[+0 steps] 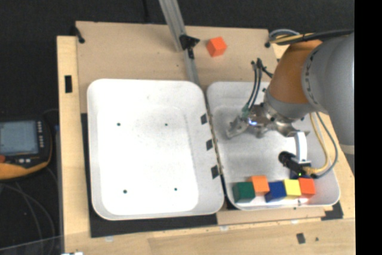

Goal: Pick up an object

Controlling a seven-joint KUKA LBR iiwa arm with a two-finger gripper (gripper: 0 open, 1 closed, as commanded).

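End effector [239, 126] above right bin [234, 95]

No writing, label, brand, number or sign can be read anywhere. The small screen [18, 136] of the handheld device at the left edge glows pale blue-grey, but whatever it displays is too small and blurred to make out.
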